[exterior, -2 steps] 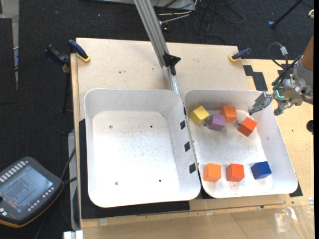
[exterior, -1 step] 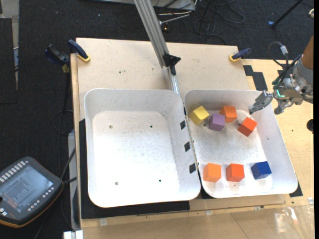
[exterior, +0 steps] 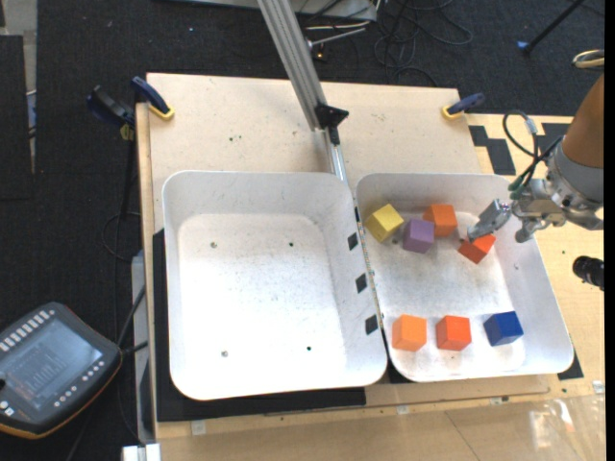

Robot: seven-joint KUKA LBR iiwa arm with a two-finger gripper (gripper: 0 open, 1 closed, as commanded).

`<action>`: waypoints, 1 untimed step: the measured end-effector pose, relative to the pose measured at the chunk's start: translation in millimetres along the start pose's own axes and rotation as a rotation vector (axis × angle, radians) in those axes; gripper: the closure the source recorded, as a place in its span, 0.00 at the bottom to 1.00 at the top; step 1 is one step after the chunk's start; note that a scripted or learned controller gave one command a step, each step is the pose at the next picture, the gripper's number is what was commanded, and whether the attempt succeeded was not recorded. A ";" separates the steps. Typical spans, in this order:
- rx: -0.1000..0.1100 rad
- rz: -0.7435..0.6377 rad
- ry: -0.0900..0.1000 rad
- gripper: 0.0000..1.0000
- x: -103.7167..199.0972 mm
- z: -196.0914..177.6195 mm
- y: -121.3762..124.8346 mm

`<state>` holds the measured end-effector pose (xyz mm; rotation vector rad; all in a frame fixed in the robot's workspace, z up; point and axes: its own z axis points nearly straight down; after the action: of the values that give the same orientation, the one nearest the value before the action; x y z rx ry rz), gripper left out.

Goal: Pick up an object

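In the right bin (exterior: 540, 286), several small cubes lie loose. A yellow cube (exterior: 384, 222), a purple cube (exterior: 418, 235) and an orange cube (exterior: 443, 218) cluster at the back. A red cube (exterior: 476, 249) sits tilted just right of them. Along the front stand an orange cube (exterior: 409, 332), a red-orange cube (exterior: 454, 332) and a blue cube (exterior: 503, 327). My gripper (exterior: 486, 226) reaches in from the right and hangs low directly over the red cube's back edge, touching or nearly touching it. Whether it grips the cube is not visible.
The left bin (exterior: 192, 257) sits beside the right one, sharing a middle wall. A slanted metal pole (exterior: 293, 46) rises from the back between the bins. Clamps hold the board's back corners. A teach pendant (exterior: 48, 368) lies at the lower left.
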<state>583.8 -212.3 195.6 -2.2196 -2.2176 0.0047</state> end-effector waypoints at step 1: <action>0.001 0.000 0.001 0.00 -1.0 64.3 -0.5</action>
<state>582.9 -213.3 131.3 -2.2185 -2.2169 0.0052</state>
